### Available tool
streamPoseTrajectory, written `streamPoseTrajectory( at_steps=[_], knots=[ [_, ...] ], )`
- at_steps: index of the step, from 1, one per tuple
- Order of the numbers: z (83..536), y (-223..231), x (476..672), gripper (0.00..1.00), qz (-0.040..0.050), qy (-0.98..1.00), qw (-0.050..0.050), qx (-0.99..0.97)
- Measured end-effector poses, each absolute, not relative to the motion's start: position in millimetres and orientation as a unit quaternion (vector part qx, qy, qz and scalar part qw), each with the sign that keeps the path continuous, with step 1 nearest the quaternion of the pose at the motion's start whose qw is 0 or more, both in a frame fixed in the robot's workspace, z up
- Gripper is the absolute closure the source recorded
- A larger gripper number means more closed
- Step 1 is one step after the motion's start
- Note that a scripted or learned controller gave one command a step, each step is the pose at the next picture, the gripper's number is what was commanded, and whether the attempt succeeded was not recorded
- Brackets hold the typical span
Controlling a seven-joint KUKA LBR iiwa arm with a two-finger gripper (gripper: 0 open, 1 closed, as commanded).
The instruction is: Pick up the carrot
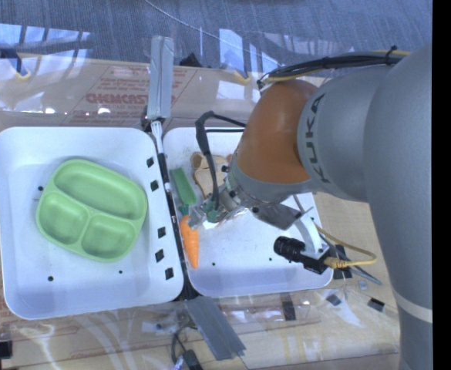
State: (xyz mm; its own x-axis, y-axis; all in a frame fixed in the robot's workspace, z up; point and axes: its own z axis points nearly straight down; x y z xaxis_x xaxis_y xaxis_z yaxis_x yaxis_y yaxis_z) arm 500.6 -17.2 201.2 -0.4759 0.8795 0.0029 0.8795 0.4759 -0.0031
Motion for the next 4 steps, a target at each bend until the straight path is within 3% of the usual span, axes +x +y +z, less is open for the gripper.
streamPoseTrajectory(
  at_steps=[1, 2, 3, 4],
  knots=[
    [191, 33, 475.9, 1.00, 0.0012, -0.744, 0.003, -0.668],
    [236, 99, 478.9, 1.00, 0.0007, -0.688, 0.001, -0.726],
    [320, 16, 477.3, 1.00, -0.0009, -0.620, -0.001, -0.785],
    [148, 124, 472.7, 1.00, 0.0060, -0.665, 0.004, -0.747]
  ],
)
